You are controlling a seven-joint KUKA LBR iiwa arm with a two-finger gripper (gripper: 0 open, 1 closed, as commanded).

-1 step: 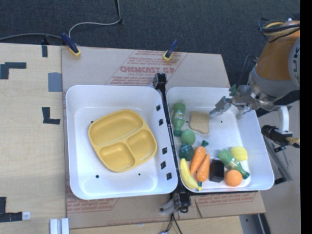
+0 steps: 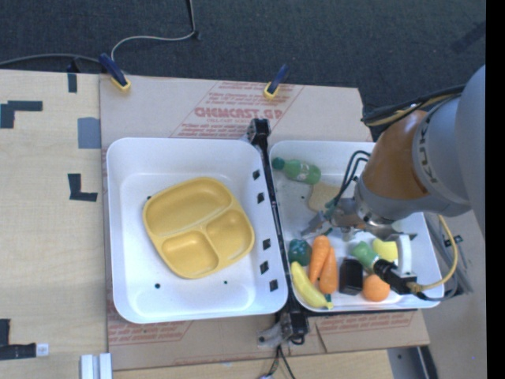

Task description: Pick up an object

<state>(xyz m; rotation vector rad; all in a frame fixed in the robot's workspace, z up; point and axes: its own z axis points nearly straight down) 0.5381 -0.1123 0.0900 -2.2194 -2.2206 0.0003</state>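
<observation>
Down at the near edge of the right bin (image 2: 331,145), a yellow banana (image 2: 304,284) is seen lying along the corner by the divider. Just beside it two orange carrots (image 2: 320,259) are laid side by side, touching. A dark teal piece (image 2: 299,250) is tucked against the divider just above the banana.

To the right of the carrots a black block (image 2: 349,277) is found, with an orange ball (image 2: 376,289) next to it at the near edge. A small green item (image 2: 364,253) and a yellow one (image 2: 386,249) are packed together just behind those.

The gripper (image 2: 319,223) is placed low over the bin's middle, just above the carrots, and nothing can be seen held in it. Whether it is open or closed cannot be told from this angle. The grey arm (image 2: 410,172) is reached in across the bin's right side.

At the far edge, a green bottle-shaped toy (image 2: 298,170) is left lying well apart from the cluster.

Across the divider, the left bin (image 2: 118,212) is occupied by a yellow divided plate (image 2: 197,226), set near its middle. Both bins are carried on a cardboard sheet (image 2: 229,109), clipped at its far edge by two clamps (image 2: 115,73).
</observation>
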